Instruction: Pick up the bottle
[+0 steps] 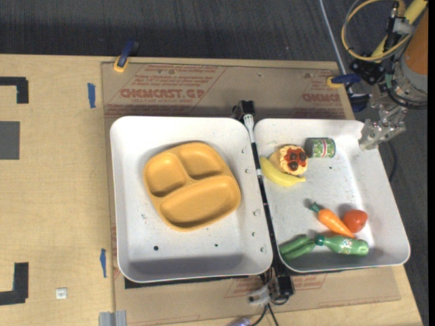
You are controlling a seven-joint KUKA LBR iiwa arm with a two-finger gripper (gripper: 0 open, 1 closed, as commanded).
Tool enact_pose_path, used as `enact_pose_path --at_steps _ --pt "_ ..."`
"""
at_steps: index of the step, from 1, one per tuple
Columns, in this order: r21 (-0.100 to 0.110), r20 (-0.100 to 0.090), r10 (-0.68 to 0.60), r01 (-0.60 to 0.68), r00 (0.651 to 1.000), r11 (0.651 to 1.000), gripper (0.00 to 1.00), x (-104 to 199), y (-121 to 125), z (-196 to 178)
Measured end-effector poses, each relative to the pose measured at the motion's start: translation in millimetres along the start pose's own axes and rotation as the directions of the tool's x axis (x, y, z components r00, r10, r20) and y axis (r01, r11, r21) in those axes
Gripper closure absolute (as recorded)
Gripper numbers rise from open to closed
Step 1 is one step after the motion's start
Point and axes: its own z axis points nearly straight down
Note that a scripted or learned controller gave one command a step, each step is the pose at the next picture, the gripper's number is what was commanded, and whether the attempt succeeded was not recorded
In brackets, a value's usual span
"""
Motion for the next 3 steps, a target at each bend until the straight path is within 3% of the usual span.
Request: enact_pose_path --at_steps 1,3 --pt "-0.010 0.006 -0.585 0.585 0.811 0.811 1.00 0.2 -2.2 114.6" --pt "0.000 0.008 -0.577 0.577 0.817 0.817 1.00 -1.8 -4.3 92.9"
